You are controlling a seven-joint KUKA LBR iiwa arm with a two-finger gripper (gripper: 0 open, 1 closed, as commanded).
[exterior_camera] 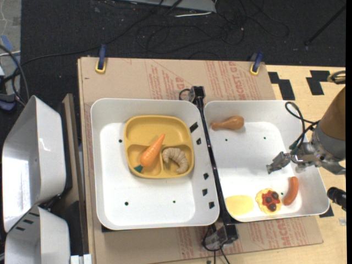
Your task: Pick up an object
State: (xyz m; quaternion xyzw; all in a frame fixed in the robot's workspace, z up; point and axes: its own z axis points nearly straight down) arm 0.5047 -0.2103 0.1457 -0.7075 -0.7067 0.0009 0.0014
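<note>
My gripper (281,163) reaches in from the right over the right bin (258,142), near its right wall. Just below it lies a red sausage (291,191). Left of the sausage sits a small round pizza piece (269,199), and further left a pale yellow disc (240,204). At the bin's far side lies a brown chicken drumstick (229,124). The left bin (110,164) bears a yellow divided plate (135,128) with an orange carrot (152,150) and a pale shrimp (176,158) in it. Nothing shows in the gripper.
The grey arm with its orange band (334,126) overhangs the right bin's right edge. A black divider strip (208,153) runs between the bins. Cables (294,114) trail near the right bin's far corner. White containers (30,158) stand off the bench's left side.
</note>
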